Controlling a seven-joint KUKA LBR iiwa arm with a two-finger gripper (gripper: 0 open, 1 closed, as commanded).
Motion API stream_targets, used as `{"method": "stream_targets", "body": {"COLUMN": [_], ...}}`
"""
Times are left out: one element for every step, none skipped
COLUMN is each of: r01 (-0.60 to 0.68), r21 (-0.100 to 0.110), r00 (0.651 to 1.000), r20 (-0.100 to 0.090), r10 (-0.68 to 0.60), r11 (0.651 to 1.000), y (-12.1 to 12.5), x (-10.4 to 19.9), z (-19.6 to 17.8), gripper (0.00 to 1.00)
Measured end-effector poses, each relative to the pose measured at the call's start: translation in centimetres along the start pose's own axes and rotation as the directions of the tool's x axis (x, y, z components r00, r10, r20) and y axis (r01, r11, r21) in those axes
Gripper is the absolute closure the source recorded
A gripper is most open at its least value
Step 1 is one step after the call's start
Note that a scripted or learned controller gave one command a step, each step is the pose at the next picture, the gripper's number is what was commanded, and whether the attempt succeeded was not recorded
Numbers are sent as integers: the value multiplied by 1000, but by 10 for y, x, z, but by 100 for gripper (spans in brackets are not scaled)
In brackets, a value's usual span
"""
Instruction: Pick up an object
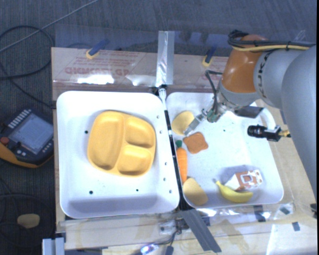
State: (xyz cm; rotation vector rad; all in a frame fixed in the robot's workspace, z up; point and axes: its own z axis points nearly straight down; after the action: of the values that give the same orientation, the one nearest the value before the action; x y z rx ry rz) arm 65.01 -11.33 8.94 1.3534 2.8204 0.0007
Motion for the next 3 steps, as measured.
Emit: {"method": "stream_targets", "body": {"r01": [111, 192, 191], "r21": [-3, -5, -8], "r00": [994, 981, 982], "r20": [3, 3, -2], "r10": [-111, -192, -191], "r11": [994, 981, 982], "y": [-15, -36, -35], "x": [15, 25, 25], "z": [0, -1, -8], "gripper": [0, 0, 100]}}
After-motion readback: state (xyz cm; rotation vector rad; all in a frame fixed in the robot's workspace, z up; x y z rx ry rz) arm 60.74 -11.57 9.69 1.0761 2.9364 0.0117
